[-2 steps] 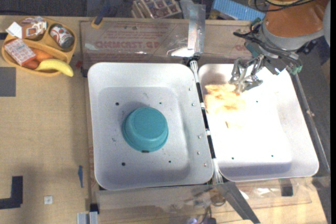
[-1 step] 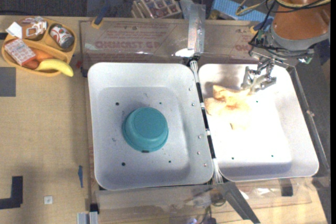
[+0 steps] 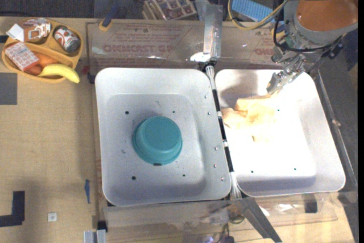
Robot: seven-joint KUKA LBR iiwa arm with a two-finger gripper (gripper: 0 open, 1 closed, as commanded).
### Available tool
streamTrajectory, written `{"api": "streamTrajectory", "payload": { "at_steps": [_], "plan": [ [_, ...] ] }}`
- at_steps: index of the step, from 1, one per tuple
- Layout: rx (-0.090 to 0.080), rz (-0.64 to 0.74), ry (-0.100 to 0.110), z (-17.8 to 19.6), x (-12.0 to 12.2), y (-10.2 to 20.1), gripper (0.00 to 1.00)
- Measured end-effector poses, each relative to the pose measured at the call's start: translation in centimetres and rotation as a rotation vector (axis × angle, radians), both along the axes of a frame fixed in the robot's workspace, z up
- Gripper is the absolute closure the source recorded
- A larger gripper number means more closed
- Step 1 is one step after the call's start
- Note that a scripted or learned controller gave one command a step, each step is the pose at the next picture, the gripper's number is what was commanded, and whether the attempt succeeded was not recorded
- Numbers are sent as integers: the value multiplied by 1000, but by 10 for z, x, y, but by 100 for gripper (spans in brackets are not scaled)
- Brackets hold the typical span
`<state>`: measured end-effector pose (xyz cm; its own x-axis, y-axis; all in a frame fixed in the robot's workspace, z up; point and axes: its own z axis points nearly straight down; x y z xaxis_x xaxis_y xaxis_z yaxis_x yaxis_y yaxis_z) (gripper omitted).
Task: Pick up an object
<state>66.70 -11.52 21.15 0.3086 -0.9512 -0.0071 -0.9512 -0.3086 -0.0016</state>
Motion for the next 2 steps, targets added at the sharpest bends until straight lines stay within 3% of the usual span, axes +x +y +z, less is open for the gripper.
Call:
{"api": "streamTrajectory", "payload": {
  "at_steps": [1,2],
  "plan": [
    [-1,34,3,12,0,71,100],
    [-2,-139,4,5,0,81,100]
  ]
}}
